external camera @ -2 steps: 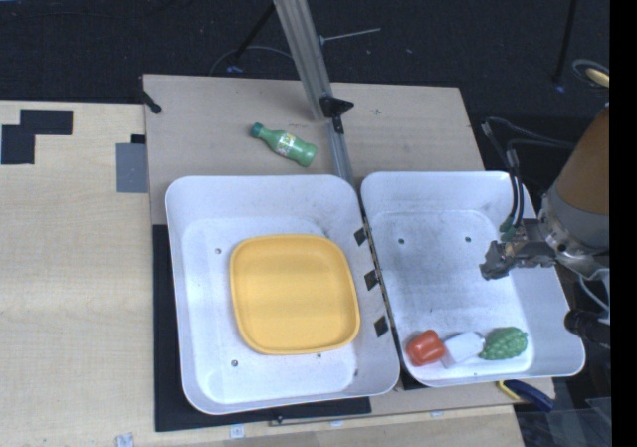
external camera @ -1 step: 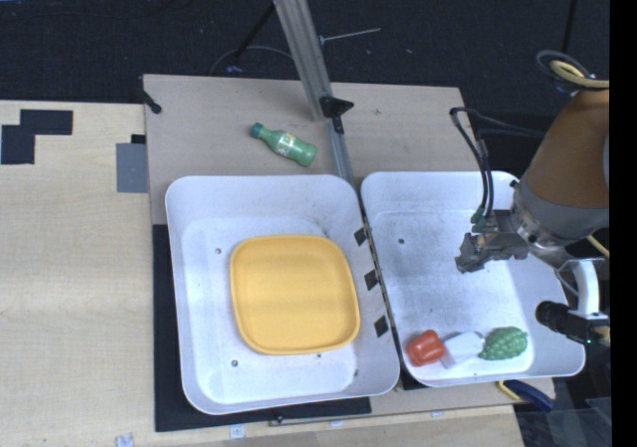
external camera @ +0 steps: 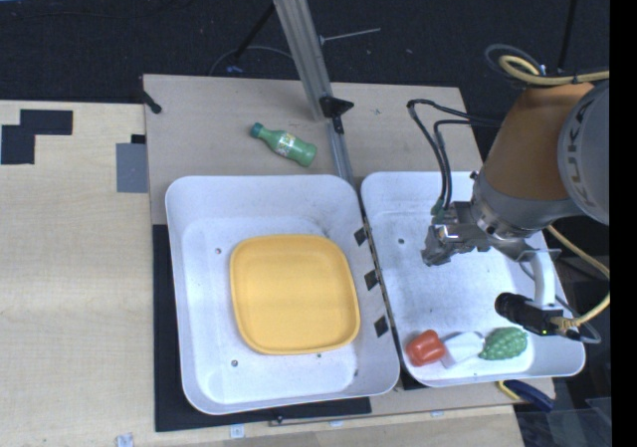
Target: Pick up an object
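Hovering over the right bin (external camera: 398, 198): the hand (external camera: 439, 248) sits in the bin's upper middle, arm (external camera: 542, 151) coming in from the right. Can't tell whether it's wide or narrow, too small and dark against the wrist. Nothing visible in it. Candidates to pick are at the right bin's near edge: a red pepper-like piece (external camera: 425, 346), a small white item (external camera: 460, 345) just beside it, and a green bumpy piece (external camera: 504, 342) next to that, all well apart from the hand. Left bin (external camera: 189, 236) has a yellow plate (external camera: 295, 293) lying flat in its middle. A green bottle (external camera: 284, 143) lies on its side on the table (external camera: 199, 126) behind the left bin.
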Controlling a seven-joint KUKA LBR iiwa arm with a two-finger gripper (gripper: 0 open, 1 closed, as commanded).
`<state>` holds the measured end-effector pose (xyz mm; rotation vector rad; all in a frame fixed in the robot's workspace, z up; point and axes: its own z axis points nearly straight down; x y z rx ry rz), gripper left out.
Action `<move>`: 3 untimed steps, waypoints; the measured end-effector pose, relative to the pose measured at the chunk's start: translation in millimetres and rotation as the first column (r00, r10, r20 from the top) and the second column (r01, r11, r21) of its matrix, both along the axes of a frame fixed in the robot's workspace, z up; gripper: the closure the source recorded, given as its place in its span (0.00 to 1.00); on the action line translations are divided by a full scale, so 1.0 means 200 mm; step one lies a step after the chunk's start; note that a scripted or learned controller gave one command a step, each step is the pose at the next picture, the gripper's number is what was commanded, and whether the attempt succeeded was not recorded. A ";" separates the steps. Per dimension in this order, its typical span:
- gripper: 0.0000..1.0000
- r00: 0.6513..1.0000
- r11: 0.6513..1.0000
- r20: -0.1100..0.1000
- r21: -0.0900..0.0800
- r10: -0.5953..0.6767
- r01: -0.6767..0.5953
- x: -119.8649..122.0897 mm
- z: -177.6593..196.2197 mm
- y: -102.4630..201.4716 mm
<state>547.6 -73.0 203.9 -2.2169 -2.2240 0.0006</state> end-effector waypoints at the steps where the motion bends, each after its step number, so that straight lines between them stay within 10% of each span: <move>1: 1.00 1.000 1.000 0.001 -0.001 0.000 0.000 0.12 0.03 0.21; 3: 1.00 1.000 1.000 0.001 -0.001 -0.001 0.001 0.24 0.01 0.66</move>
